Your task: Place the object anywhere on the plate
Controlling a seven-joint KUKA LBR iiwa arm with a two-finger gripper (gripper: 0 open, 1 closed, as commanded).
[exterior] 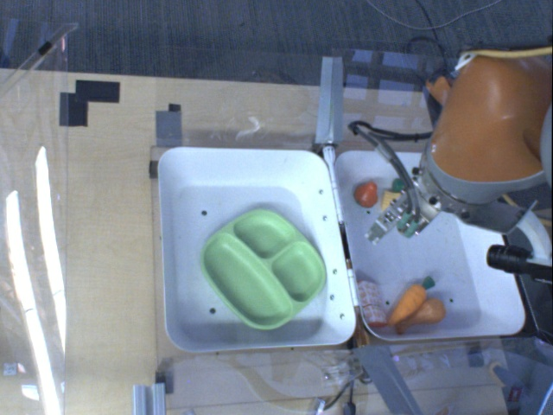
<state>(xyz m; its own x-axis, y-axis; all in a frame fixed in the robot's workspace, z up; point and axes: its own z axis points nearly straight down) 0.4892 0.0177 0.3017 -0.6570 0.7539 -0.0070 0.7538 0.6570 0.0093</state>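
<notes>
Carrot (409, 302) is the likely task object: orange, tapered, with a small green stub at the top. It lies in the right bin (484, 258) near the front wall. Its long axis runs diagonally, green end toward upper right, narrow tip toward lower left. A brownish item (428, 313) touches it on the right side, and a red-and-white patterned item (370, 297) sits just left of it. A red tomato-like piece (366, 194) is further back in the same bin. Gripper (390, 223) hangs over the right bin, between tomato and carrot, apart from both. Jaw state: cannot tell. Green three-compartment plate (263, 267) sits in the left bin (190, 188).
</notes>
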